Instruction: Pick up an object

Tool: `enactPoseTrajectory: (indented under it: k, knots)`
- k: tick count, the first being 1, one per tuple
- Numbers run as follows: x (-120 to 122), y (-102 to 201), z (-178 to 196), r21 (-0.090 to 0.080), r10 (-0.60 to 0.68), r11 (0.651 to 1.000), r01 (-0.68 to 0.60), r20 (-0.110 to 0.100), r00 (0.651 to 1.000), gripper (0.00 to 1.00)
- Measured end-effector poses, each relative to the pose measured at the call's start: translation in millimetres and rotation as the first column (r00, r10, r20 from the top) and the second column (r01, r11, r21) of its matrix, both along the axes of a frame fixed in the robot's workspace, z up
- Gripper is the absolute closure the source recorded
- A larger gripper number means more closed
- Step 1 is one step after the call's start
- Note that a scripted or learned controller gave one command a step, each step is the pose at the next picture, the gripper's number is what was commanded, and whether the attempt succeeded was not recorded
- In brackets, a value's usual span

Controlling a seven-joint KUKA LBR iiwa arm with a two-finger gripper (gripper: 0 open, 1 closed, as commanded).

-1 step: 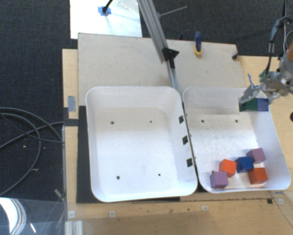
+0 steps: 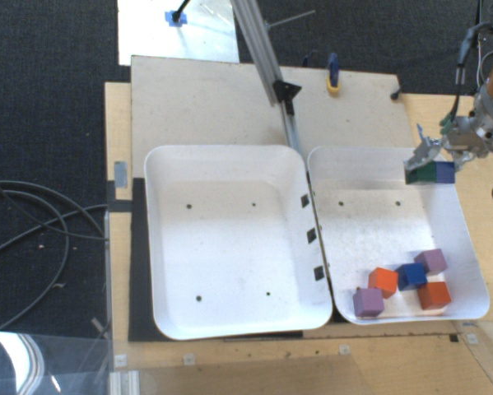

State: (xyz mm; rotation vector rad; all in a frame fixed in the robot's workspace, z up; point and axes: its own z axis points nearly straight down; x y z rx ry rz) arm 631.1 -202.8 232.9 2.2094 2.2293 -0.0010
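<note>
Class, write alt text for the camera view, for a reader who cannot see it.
The claw hangs over the right bin's far right corner with a green and blue block between its fingers. Five blocks, orange, blue and purple, cluster in that bin's near corner, beside the left bin.

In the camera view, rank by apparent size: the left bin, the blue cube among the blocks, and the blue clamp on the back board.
1. Left bin, by far the largest.
2. Blue cube.
3. Blue clamp, which looks slimmer than the cube, though it sits farther from the camera, so that ranking is unsure.
</note>
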Motion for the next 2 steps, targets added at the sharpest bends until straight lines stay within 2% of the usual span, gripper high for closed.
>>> enactPoseTrajectory:
  k: [1,2]
  knots:
    - [3,89,-30,0.006,0.003,1.0,-0.003,-0.004,1.0,1.0]
    - [33,142,-40,0.005,0.002,1.0,-0.002,0.001,1.0,1.0]
